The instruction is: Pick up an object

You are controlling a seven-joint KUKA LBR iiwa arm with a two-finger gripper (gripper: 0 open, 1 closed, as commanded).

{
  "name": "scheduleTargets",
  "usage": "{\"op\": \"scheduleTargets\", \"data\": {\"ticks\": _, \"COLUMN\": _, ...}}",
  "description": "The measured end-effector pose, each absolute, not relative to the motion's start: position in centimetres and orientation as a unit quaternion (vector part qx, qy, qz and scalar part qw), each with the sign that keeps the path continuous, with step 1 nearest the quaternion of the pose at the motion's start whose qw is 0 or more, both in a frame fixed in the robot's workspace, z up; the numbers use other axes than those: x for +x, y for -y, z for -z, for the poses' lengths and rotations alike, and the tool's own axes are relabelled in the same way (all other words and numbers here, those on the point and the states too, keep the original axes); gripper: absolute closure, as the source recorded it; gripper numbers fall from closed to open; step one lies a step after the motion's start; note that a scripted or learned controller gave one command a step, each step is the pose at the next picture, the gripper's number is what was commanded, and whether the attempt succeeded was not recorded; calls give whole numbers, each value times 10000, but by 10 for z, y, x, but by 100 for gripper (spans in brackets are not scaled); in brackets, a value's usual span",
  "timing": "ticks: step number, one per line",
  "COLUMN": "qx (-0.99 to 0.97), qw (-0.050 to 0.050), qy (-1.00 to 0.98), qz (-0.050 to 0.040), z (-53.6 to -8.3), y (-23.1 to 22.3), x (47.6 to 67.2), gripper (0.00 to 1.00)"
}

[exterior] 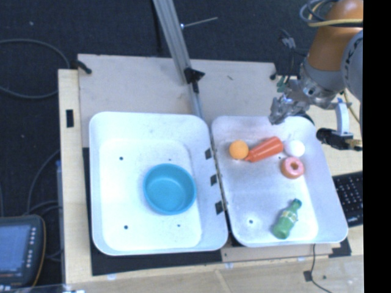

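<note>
So the arm comes in from the right, orange band up top, and the gripper [282, 113] hangs over the far edge of the right bin [317, 224], near its upper right corner. Honestly can't tell whether it's open or closed from this angle, it's just a dark grey blob up there. Nothing visible in it.

Right bin has all the pickable stuff. There's an orange ball [239, 150] close to the bin's left wall, and right beside it, looks like touching, an orange-red carrot [266, 149] lying tilted, its fat end toward the upper right. Just past the carrot's end sits a small white ball [295, 148], and just below that a pink donut [292, 167]. These four make a loose row across the upper part of the bin, a bit below the gripper. Down toward the near right corner, well apart from the rest, a green bottle [286, 219] lies on its side, cap pointing up and right.

Left bin [110, 133] holds a blue bowl [169, 188], upright, roughly in the middle.

Both bins sit side by side on the pale wood worktop [122, 84]. A metal pole [171, 29] slants in from the top down to the gap between the bins.
</note>
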State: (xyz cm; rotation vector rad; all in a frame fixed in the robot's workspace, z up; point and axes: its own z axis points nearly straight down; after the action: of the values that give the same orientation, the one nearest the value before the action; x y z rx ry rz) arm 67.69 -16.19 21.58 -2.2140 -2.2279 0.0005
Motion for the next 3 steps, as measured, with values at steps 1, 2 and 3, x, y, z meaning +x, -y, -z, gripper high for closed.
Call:
{"op": "scheduleTargets", "data": {"ticks": 1, "qx": -7043, "qw": 11, "qy": 7099, "qz": -1, "z": -213, "y": 114, "x": 671, "gripper": 100}}
{"op": "scheduleTargets", "data": {"ticks": 2, "qx": -7037, "qw": 19, "qy": 7105, "qz": 11, "z": -232, "y": 60, "x": 668, "gripper": 100}}
{"op": "scheduleTargets", "data": {"ticks": 3, "qx": -7038, "qw": -9, "qy": 7104, "qz": 18, "z": -231, "y": 2, "x": 673, "gripper": 100}}
